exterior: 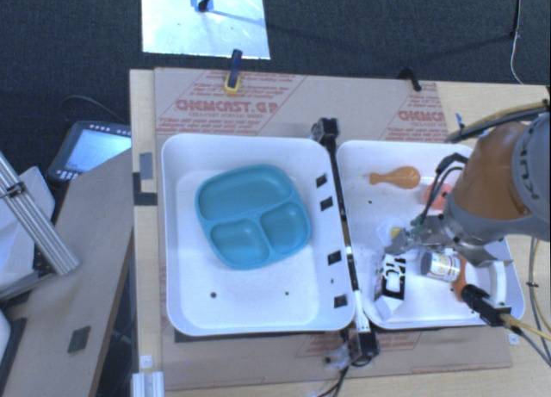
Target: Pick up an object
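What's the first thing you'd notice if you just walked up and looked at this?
The big teal divided tray jumps out first, lying alone in the left bin. Next comes the grey and orange robot arm reaching in from the right over the right bin, where its pincer sits low among small clutter. An orange drumstick-shaped toy lies near that bin's far edge.

Left bin: holds a blue divided tray, lying flat near the middle
Right bin: holds an orange drumstick-shaped toy near the far wall, a black-and-white packet near the front, a small white-labelled can lying on its side
Arm: reaches in from the right, orange band over the right bin
Pincer: low in the right bin, just above the packet, beside the can
Table: cardboard sheet under both bins
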Tool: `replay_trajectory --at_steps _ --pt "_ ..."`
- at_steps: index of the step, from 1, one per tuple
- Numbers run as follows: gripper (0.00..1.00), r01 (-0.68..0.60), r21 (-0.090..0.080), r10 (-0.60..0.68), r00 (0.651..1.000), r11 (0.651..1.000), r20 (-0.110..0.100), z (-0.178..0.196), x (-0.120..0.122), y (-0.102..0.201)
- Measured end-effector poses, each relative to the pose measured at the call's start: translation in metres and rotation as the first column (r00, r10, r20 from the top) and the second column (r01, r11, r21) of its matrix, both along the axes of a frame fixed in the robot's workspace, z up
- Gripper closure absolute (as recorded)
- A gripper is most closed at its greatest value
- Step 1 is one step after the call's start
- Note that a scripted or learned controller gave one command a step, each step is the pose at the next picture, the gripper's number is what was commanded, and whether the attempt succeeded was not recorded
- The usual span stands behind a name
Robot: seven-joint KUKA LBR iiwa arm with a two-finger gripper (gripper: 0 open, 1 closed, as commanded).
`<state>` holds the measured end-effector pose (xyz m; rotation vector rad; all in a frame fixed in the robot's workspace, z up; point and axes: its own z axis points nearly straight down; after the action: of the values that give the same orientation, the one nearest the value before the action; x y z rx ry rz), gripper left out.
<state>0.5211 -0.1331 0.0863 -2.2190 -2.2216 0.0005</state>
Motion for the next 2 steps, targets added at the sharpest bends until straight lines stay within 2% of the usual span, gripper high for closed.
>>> replay_trajectory --at_steps 1,2 --pt "1.00 0.000 -0.001 0.000 1.000 1.000 0.004 0.013 0.001 0.000" --pt "1.00 -0.003 -0.002 0.003 1.000 1.000 0.007 0.058 0.003 0.005"
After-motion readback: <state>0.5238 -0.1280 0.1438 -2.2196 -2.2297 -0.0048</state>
